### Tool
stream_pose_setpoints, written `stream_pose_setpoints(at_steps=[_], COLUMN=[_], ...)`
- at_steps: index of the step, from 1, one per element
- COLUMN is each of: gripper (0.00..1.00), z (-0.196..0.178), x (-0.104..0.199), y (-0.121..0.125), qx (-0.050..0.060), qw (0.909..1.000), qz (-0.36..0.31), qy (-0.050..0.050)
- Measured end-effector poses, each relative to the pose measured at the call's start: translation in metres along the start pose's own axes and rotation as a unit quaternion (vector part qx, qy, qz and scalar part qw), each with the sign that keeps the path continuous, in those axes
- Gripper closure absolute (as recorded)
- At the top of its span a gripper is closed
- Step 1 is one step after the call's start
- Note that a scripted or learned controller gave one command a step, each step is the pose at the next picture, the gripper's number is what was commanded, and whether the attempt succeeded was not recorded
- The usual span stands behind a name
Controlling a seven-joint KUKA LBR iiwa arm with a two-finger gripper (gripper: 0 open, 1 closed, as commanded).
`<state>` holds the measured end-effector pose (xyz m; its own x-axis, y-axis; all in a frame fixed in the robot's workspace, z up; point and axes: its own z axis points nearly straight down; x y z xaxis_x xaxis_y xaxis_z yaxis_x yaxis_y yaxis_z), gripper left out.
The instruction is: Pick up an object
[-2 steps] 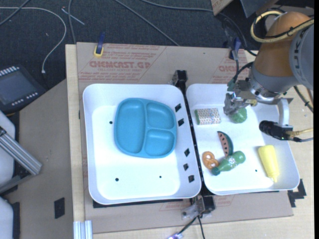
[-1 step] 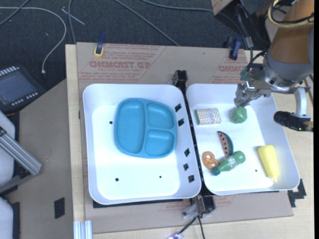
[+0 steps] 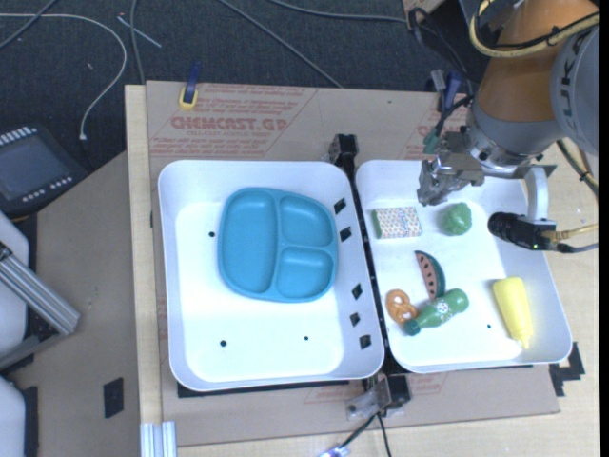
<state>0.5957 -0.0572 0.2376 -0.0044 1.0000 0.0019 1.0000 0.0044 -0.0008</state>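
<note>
Gripper (image 3: 433,190) sits low over the back of the right bin (image 3: 547,346), arm coming in from the right. It hangs between the speckled block (image 3: 397,222) and the green ball (image 3: 456,219), near both; can't tell if it touches either. Fingers: can't tell how far open, the angle hides the tips. Nothing visibly between them, so I'd call it no grasp yet.

Candidates are all in the right bin: the block and ball at the back, a dark curved slice (image 3: 430,273) mid-bin, an orange pretzel (image 3: 400,305) touching a green bottle-shaped toy (image 3: 438,310) at the front, and a yellow corn-like piece (image 3: 514,307) on its own by the right wall. Judging by position, the ball or block is the target.

Obstructions: the ball and block flank the gripper closely, so a descent could nudge the one not picked. The black clips on the divider (image 3: 350,246) are close to the block's left side.

Left bin (image 3: 181,284) holds just a blue divided plate (image 3: 278,244), well apart from the action. Bench (image 3: 143,255) is brown board; cables trail behind it.
</note>
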Motion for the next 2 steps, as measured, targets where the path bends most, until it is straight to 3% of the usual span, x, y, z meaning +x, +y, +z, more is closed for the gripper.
stream_pose_setpoints(at_steps=[1,2], gripper=[1.00,1.00], z=[0.005,0.017], x=[0.049,0.106], y=[0.008,0.000], qx=[0.000,0.001], qw=[1.0000,1.0000], qz=[0.000,-0.001], qy=[0.000,0.000])
